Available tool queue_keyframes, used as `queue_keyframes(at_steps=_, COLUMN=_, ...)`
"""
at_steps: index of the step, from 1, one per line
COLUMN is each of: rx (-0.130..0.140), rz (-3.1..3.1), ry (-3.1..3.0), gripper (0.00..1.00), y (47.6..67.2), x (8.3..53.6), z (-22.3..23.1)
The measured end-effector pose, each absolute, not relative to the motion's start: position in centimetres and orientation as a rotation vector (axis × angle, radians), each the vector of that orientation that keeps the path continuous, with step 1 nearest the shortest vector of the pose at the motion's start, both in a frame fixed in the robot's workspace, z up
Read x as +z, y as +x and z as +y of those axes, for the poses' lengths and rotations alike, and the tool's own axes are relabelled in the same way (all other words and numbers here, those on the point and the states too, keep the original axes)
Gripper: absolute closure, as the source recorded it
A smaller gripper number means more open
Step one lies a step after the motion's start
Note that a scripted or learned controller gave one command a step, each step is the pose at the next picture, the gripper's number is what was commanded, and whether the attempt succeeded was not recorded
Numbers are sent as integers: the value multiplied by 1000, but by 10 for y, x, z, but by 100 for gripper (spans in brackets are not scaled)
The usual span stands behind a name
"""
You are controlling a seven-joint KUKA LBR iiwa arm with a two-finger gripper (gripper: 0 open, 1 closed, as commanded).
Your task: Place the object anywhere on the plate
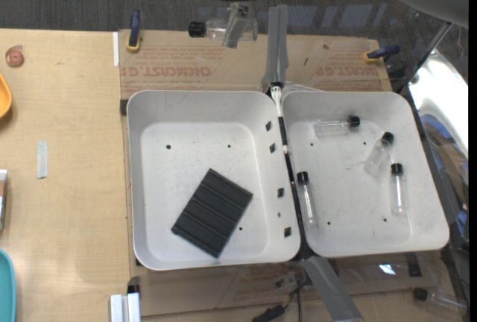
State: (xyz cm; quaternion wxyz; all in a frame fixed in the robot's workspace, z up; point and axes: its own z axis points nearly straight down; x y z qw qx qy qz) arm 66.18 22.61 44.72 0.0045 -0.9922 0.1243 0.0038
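1. Black plate [212, 211]. A ribbed slab that lies flat and askew on the floor of the left bin [138, 164], in its nearer half. Nothing rests on it. This is your landing surface. It is broad and level, so any spot on it should serve.

2. Right bin [426, 164]. It contains four spare capped vials, all on their sides and apart from one another.
   - The nearest vial [305, 197] lies along the wall beside the divider.
   - The second vial [397, 186] lies toward the outer wall.
   - The third vial [378, 153] lies just beyond the second.
   - The farthest vial [335, 125] lies crosswise.
   - They probably lie flat because their round bodies will not stand when dropped.

3. Cardboard sheet [313, 63]. It spreads past the far rims of both bins. A left clamp [134, 33] and a right clamp [380, 54] pin it, presumably so it cannot slide.

4. Gripper [235, 31]. It hangs over the cardboard beyond the left bin's far rim, clenched on the held vial [211, 30]. The clear body sits crosswise in its grip, and the black cap points toward the view's left.
   - The held vial is the task's thing, and it is aloft and well apart from the plate.
   - You will need to bring it nearer and low before letting go. A round vial dropped from height may roll off, though the ribs could check it.
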Motion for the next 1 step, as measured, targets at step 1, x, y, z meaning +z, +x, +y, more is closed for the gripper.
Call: queue_keyframes(at_steps=1, rx=21, rz=401, ry=-3103, gripper=100, y=664, x=453, z=224)
